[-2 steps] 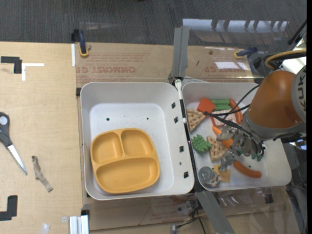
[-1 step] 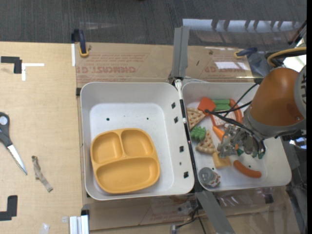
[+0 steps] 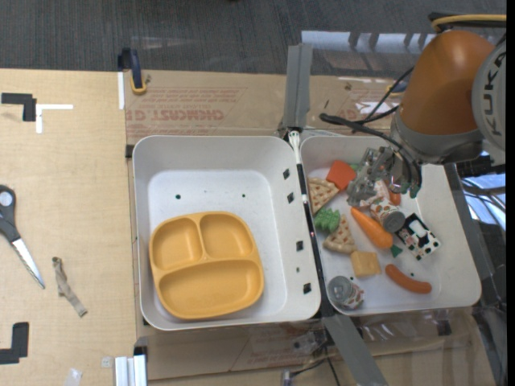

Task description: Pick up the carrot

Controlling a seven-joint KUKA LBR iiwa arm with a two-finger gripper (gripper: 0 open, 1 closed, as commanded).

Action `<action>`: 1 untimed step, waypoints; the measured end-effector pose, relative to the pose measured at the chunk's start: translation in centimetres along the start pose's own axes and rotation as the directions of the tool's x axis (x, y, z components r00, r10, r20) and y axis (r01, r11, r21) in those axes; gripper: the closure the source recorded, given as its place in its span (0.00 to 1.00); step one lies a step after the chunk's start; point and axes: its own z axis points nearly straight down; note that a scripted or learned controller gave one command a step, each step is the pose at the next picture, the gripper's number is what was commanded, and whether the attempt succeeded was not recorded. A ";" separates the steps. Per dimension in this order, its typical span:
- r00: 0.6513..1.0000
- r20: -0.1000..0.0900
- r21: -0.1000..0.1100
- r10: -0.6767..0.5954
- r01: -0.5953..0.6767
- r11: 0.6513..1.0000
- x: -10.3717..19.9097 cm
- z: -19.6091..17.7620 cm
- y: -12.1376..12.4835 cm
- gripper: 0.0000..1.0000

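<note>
Hand (image 3: 378, 185) metalwork hangs low over the right bin (image 3: 451, 292), its tips lost in clutter, so I cannot tell whether it is apart or together. Just below it the carrot (image 3: 371, 227), a smooth orange taper, lies slantwise mid-bin, its upper end hidden under the hand.

Orange carrot (image 3: 371, 227), yellow divided plate (image 3: 207, 264), white bins (image 3: 211, 161), black-and-white patterned cow toy (image 3: 419, 237)

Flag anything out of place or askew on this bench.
Nothing spilled or damaged. The scissors and a scrap strip lie loose on the bench left of the bins. The yellow divided plate sits slightly askew in the left bin.
</note>
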 end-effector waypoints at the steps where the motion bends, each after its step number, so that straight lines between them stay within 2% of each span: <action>1: 1.000 -0.001 0.000 0.001 -0.001 1.000 0.0 0.0 0.0 0.00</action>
